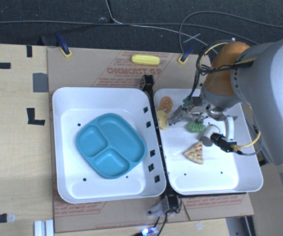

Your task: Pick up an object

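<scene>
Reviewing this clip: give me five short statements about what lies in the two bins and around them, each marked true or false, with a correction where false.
1. The blue divided tray lies in the left bin. True.
2. The pizza slice lies in the left bin. False: it lies in the right bin.
3. The yellow banana-like piece lies on the cardboard beyond the bins. True.
4. The green piece lies on the blue divided tray. False: it lies on the floor of the right bin, below the arm's wrist.
5. The orange-brown round piece lies near the right bin's left wall. True.
</scene>
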